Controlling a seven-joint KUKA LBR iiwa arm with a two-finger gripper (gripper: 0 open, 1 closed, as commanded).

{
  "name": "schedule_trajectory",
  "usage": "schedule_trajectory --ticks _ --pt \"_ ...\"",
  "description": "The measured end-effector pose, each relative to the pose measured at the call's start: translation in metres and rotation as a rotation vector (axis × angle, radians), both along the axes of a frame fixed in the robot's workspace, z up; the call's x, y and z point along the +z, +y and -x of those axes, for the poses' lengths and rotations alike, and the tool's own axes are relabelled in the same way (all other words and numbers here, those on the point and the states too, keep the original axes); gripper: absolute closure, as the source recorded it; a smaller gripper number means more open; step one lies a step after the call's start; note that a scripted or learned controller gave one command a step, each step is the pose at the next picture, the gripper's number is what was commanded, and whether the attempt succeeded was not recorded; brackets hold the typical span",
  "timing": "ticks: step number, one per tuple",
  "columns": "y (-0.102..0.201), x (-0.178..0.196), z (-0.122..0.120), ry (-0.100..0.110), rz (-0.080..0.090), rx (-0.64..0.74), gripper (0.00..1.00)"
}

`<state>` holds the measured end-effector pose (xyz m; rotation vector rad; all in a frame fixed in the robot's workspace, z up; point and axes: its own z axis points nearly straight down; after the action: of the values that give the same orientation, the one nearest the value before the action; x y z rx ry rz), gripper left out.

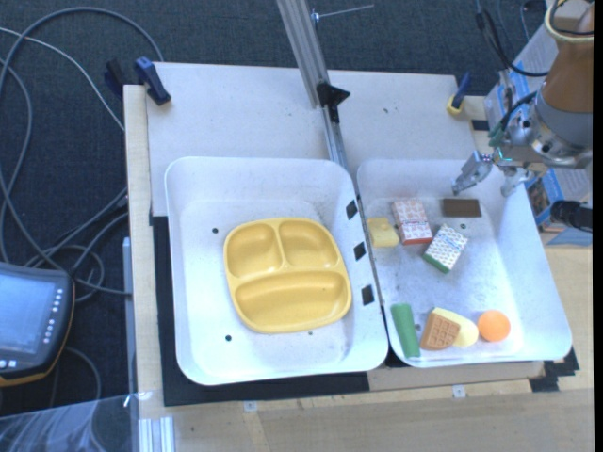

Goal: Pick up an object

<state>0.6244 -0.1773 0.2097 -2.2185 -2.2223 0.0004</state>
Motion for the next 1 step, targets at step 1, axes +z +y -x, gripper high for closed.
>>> schedule_trajectory --ticks 1 --pt "-0.0001 0.0 0.0 0.0 0.001 0.0 0.0"
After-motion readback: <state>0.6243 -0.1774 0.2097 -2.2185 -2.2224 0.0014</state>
